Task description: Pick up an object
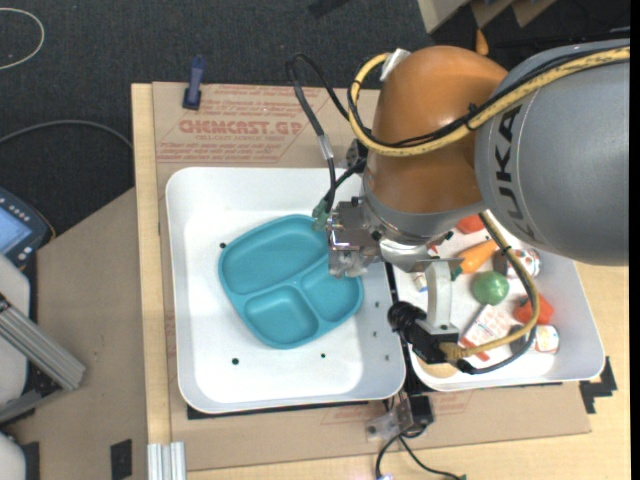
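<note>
- The arm [520, 158] reaches in from the right and hangs low over the gap between the two bins; its orange band bulges at the top middle, and the grey link covers the upper right.
- The gripper [345, 243] sits at the right edge of the left bin, just over the upper right rim of the teal tray [288, 280]. Whether it is released or clenched — I cannot tell, as the metal block of the wrist and the cables hide its tip.
- The teal tray lies flat in the left bin [200, 218], roughly in its middle and turned at a slant. It has three compartments: one large at the upper left, two smaller toward the lower right.
- Around the tray the bin floor is bare white, with a few small dark dots near its lower edge.
- The right bin [580, 353] is mostly covered by the arm. In the part that shows lie small things close together: a green ball [490, 288], an orange carrot-like piece [477, 257] just above it, and some red-and-white packets [490, 326] below — too crowded to tell apart further.
- A black-and-yellow cable [470, 353] loops from the wrist down over the near edge of the right bin.
- Both bins rest on a cardboard sheet [240, 118] with red print; a small blue clip [193, 83] sits at its far left corner.
</note>
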